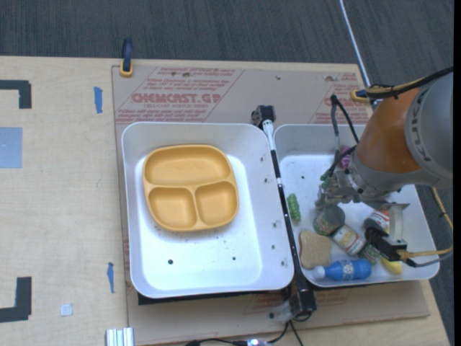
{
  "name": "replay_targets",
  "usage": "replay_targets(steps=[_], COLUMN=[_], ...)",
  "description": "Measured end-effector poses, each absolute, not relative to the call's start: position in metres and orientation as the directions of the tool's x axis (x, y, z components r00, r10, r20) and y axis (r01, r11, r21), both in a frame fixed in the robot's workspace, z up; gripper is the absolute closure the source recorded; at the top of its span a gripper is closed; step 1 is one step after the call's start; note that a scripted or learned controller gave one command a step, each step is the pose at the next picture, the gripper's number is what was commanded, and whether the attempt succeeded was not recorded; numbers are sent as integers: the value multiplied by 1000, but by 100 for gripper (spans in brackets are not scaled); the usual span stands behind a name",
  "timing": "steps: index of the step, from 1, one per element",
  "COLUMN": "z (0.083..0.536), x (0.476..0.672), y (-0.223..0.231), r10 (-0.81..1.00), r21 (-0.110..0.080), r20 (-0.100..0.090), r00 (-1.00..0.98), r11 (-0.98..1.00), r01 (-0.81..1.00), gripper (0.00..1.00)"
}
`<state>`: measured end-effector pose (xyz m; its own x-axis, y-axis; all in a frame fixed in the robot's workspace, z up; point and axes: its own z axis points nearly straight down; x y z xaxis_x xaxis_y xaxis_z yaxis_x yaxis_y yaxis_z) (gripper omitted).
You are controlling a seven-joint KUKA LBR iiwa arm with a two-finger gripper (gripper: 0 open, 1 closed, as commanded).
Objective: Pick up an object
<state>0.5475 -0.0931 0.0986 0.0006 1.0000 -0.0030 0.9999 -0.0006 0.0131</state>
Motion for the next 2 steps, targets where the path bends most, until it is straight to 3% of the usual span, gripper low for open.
replay_targets(steps=[1,2], z=[144,179], x=[513,524], y=[-204,-147], r10=[1000,1000], r21=[4,4], r20=[-3,-1], r00=[2,-2], r11=[-2,2], r01=[1000,1000], gripper=[100,100])
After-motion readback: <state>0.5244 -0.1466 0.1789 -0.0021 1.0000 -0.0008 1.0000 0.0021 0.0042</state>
